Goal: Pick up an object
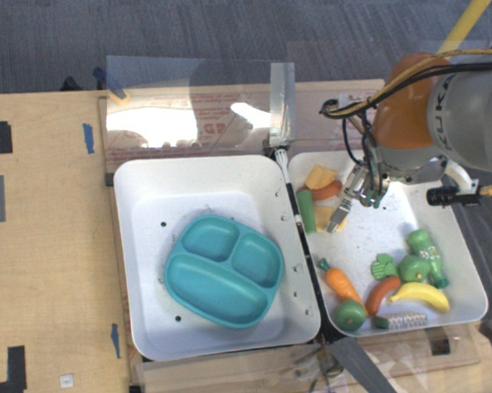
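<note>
Arm enters from the right; pincer (340, 217) hangs low over the upper left part of the right bin (466, 257), beside a green cylinder piece (307, 210) at the bin's left wall. Cannot tell how far it is open or whether it has hold of anything. Just above it lie a yellow wedge (319, 177) and an orange piece (326, 191). Near the front edge: carrot (341, 282), banana (419, 295), green toys (412, 264). Left bin (138, 198) holds a teal divided plate (224, 270). Both bins sit on the counter (41, 245).
</note>
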`<state>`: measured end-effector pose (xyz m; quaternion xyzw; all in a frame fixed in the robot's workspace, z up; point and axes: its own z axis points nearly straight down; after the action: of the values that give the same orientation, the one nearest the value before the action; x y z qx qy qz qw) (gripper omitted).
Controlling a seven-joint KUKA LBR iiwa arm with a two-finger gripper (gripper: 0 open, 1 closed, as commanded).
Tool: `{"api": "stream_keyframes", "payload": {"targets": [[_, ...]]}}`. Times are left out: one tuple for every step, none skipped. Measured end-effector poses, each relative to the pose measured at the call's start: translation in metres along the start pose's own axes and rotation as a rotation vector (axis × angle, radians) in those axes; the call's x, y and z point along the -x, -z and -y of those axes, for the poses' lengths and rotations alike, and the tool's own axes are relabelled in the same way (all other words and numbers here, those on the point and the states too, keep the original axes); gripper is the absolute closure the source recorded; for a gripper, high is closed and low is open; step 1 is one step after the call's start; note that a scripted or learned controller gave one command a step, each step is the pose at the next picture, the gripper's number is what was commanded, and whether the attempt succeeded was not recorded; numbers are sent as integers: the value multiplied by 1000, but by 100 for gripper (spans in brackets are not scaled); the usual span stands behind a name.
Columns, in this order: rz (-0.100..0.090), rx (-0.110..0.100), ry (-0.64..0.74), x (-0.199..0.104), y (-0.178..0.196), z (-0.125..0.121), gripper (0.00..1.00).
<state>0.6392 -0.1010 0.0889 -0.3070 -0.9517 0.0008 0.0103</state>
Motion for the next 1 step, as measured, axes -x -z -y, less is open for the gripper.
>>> {"api": "stream_keyframes", "payload": {"targets": [[26, 14, -218, 48, 26, 51, 0]]}}
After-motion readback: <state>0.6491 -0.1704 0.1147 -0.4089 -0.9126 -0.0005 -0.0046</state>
